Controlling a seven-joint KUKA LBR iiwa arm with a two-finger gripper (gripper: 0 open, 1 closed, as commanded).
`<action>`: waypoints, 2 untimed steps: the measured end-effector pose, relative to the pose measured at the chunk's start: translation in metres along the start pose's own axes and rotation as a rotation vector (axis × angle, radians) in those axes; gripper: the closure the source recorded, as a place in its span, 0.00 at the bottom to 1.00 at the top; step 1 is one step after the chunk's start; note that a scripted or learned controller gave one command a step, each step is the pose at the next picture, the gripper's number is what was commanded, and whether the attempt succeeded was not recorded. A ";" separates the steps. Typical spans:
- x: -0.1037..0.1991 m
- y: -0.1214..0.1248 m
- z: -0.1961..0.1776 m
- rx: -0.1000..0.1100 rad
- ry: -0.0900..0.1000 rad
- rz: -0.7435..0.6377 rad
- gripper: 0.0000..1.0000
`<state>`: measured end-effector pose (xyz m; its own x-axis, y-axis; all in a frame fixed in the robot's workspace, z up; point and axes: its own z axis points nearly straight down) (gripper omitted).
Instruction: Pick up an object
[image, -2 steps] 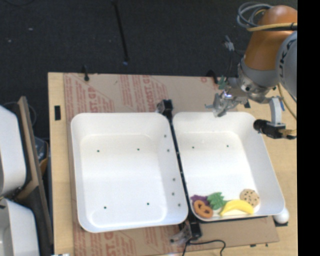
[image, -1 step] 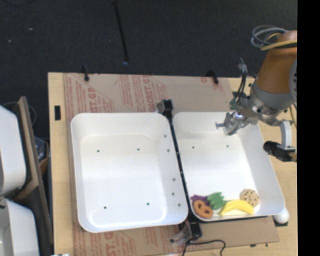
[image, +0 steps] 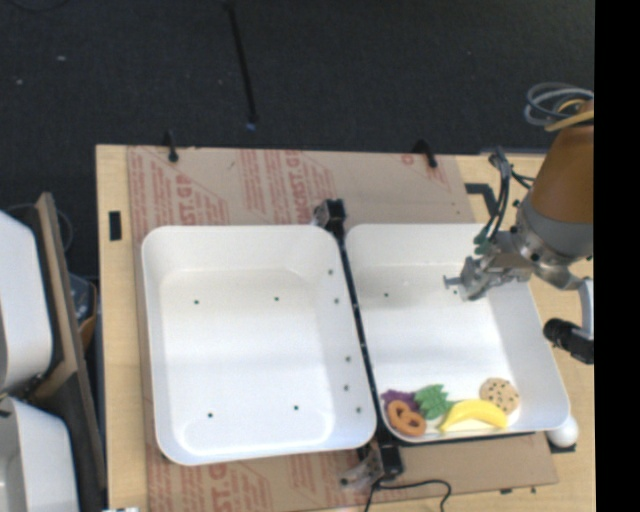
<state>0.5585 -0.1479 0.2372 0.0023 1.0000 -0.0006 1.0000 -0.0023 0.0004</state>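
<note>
Several toy foods lie along the front edge of the right bin (image: 430, 260): a brown pretzel (image: 405, 420) over a purple piece (image: 396, 399), a green leafy piece (image: 433, 400), a yellow banana (image: 474, 415) and a round tan cookie (image: 499, 395). My gripper (image: 470, 283) hangs over the back right part of that bin, well behind the toys. I see nothing in its grasp.
The left bin (image: 250, 340) sits beside the right one, with a black divider strip (image: 352, 320) between them. Both rest on a cardboard sheet (image: 250, 190) on the bench. The grey arm with its orange band (image: 565, 190) enters from the right.
</note>
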 end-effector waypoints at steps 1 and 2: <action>0.000 0.001 -0.010 -0.002 0.000 -0.001 1.00; -0.056 -0.003 -0.024 -0.001 -0.001 0.002 1.00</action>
<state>0.5558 -0.2040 0.2612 0.0045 1.0000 -0.0018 1.0000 -0.0045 0.0014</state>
